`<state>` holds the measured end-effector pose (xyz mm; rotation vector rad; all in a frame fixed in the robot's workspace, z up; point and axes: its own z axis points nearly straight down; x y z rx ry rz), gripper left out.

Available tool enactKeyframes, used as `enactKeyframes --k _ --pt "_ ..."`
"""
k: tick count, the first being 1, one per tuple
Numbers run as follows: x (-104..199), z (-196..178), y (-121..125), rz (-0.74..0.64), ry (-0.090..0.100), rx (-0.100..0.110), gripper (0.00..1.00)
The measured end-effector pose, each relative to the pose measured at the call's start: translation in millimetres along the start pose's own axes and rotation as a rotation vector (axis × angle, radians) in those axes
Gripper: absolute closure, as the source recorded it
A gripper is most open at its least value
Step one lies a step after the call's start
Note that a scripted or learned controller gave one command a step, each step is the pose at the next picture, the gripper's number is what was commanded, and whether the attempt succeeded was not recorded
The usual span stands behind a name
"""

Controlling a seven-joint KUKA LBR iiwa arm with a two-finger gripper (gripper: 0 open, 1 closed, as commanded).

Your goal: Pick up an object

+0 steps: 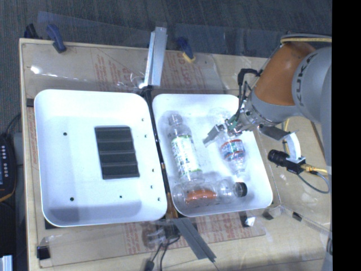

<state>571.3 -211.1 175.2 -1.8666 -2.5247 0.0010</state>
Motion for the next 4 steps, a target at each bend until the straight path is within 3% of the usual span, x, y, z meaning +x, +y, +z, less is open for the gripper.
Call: enactKeyframes --k 1,2,3,4 --pt "-5 24 16 -0.012 -0.002 -0.001 0.0" --pt "-2 19 13 -0.04 0.001 0.002 0.0" --pt "-2 9 13 -0.043 0.001 0.002 1.0" --pt "8 84 -21 -0.058 0.001 0.001 1.0"
